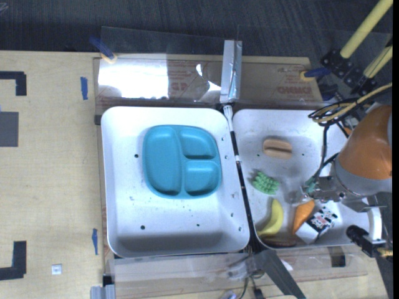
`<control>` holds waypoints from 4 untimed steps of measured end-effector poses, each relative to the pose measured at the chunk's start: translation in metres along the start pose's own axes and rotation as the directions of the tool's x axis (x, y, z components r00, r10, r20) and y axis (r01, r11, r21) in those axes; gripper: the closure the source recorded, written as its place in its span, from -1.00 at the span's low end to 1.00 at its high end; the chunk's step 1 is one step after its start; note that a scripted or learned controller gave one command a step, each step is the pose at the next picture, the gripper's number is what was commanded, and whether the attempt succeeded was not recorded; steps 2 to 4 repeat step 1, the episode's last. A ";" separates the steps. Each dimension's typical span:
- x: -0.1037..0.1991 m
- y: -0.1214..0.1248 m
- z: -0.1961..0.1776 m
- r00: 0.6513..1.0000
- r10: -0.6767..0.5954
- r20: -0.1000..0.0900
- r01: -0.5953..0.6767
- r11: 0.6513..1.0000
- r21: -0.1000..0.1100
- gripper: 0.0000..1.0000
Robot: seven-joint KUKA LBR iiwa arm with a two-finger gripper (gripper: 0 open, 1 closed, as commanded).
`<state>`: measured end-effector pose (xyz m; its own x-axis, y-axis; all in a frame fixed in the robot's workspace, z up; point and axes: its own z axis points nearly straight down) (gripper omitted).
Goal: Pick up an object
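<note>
Found a banana (272,217) at the near edge of the right bin (299,124), with an orange carrot (303,213) just right of it and a small white box (321,220) beside that. Saw the gripper (317,195) over the carrot and box; could not tell whether wide, narrow or holding anything. Passed a green toy (264,182), then a hot dog (277,147) farther back. Noted a blue plate (182,161) in the left bin (124,217). Judged it best to centre on the carrot, clear of banana and box, before closing and lifting straight up.
</note>
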<state>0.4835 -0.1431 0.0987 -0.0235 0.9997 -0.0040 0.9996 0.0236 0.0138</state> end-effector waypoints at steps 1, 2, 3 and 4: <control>0.057 0.033 -0.135 0.988 0.152 -0.004 -0.152 0.988 0.007 1.00; 0.057 0.033 -0.135 0.988 0.152 -0.004 -0.152 0.988 0.007 1.00; 0.057 0.033 -0.135 0.988 0.152 -0.004 -0.152 0.988 0.007 1.00; 0.057 0.033 -0.135 0.988 0.152 -0.004 -0.152 0.988 0.007 1.00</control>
